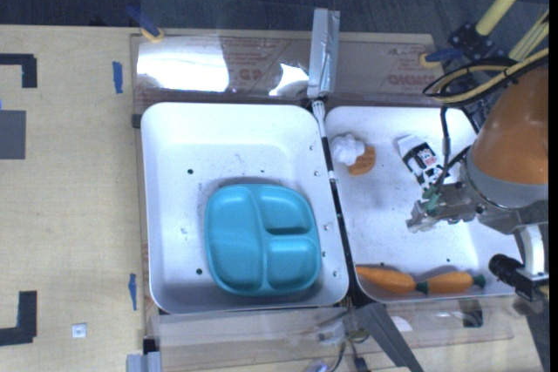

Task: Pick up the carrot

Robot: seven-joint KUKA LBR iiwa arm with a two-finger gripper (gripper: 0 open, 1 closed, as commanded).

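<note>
Lying along the near wall of the right bin (384, 196): two carrots, one carrot (386, 279) left, other carrot (447, 281) right. Farther left, teal divided plate (261, 238) in left bin (166, 187). Claw (425, 215) hovering over right bin; spread or pressed together, cannot tell.

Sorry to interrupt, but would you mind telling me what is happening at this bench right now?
A grey robot arm with an orange band reaches over the right white bin, its tool above bare bin floor. Two orange carrots lie end to end along that bin's near wall, apart from the tool. A small white and tan object sits near the divider. The left white bin holds a blue divided plastic plate.
</note>
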